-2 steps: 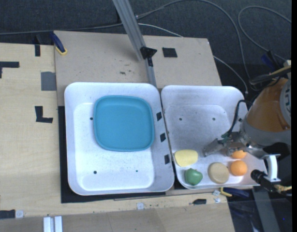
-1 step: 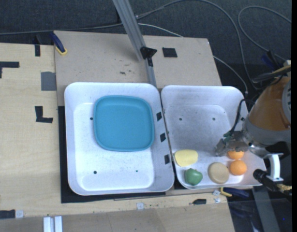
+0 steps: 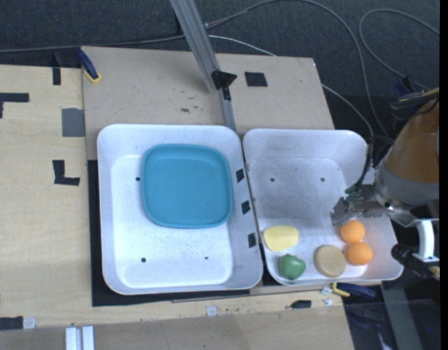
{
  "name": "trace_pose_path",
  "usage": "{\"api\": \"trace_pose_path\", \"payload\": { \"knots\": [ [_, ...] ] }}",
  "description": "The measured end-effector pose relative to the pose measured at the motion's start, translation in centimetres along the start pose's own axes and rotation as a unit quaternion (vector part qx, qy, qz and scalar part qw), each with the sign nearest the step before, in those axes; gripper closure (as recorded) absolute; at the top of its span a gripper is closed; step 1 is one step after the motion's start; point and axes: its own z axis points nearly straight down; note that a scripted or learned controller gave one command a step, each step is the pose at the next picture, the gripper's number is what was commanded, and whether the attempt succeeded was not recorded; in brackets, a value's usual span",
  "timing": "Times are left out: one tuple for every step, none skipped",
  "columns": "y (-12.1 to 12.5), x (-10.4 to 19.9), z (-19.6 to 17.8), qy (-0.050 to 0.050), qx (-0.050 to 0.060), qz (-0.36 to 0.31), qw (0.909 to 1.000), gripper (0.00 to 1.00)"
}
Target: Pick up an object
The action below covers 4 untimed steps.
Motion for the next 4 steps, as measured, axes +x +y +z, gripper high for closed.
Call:
{"api": "trace_pose_path", "payload": {
  "knots": [
    [-0.3,-0.7,-5.8,0.000,-0.001,0.001,1.0000,1.00],
    [-0.2,-0.7,-7.8,0.000,0.001,0.000,1.0000,1.00],
    [1.2,4.3,-8.6,0.001,0.001,-0.002,1.0000,1.00],
    [1.1,9.9,-8.7,0.001,0.002,-0.002,1.0000,1.00]
  ]
}}
